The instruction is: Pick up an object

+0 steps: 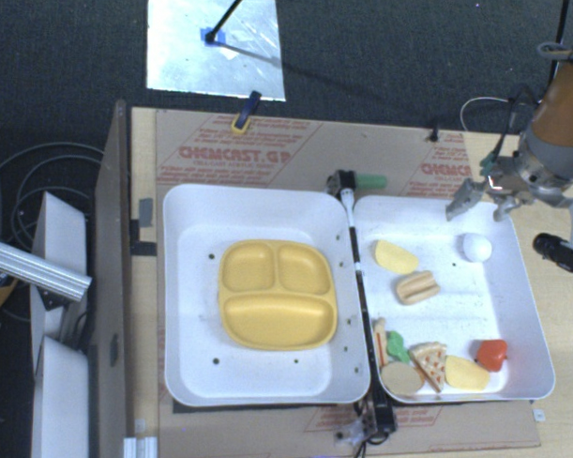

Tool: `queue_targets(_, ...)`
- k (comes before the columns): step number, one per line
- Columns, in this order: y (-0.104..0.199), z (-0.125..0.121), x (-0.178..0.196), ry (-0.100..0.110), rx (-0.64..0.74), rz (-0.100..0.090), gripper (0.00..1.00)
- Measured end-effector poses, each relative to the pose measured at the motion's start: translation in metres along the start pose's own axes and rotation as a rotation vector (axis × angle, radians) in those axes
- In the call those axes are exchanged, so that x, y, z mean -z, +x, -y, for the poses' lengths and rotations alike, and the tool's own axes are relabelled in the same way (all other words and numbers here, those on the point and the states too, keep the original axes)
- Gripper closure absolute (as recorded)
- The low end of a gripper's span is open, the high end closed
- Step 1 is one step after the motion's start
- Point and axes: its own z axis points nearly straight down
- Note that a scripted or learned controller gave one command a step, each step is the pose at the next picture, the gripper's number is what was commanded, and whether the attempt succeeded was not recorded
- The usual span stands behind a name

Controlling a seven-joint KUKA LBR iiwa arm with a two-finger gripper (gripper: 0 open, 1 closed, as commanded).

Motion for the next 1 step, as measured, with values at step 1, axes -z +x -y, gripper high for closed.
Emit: queue_targets(1, 0.0183, 0.0073, -0.0611, 0.005, 0.003, -0.002, 0.00)
